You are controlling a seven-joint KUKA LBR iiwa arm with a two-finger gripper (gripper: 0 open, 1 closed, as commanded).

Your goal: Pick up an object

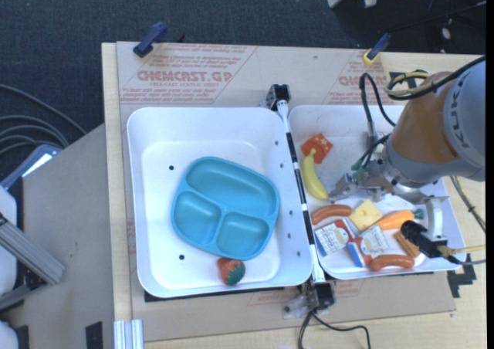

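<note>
My gripper (353,180) hangs low in the right bin (340,120), just right of a yellow banana (312,177) and above a yellow cheese block (366,215). Nothing shows between its tips. Close by lie a red-orange pepper piece (316,145), a reddish sausage (330,213) and an orange carrot (396,221). Along the bin's front edge sit two white packets (333,237), a blue item (355,253) and a second sausage (390,263). The arm's wrist hides part of the bin's right side.
The left bin (147,154) holds a blue divided plate (224,207) and a strawberry (230,269) near its front edge. A black divider rail (293,162) runs between the bins. Blue clamps (149,38) sit on the board behind.
</note>
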